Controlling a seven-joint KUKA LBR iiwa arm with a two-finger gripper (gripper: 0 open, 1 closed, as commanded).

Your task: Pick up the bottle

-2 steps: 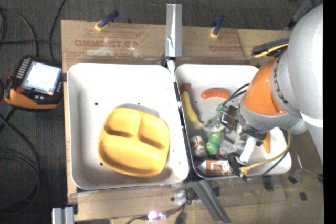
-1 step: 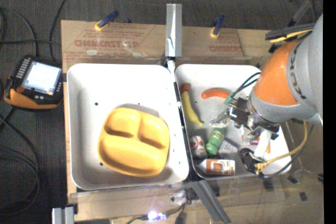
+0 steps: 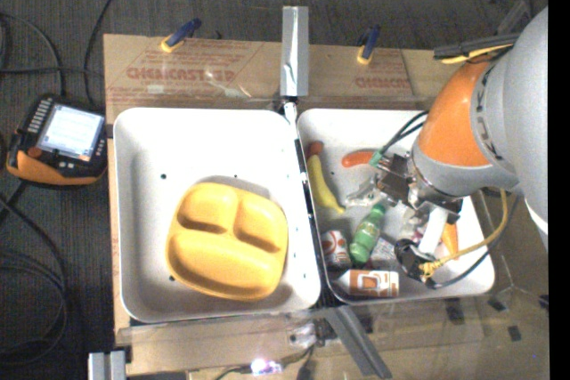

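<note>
The gripper (image 3: 398, 196), its state unreadable, is hanging beside the green bottle (image 3: 366, 234), probably light and slippery; grasping mid-body looks best

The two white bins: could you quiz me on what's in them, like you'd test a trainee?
1. True or false: the yellow tray lies in the right bin.
2. Which thing lies against the right bin's left wall? A) banana B) green bottle C) orange box
3. Fill in: the green bottle lies just to the ____ of the gripper, as the camera sees it.

Key
1. False; it lies in the left bin.
2. A.
3. Lower left; the bottle is close below the gripper, and I cannot tell whether they touch.
</note>
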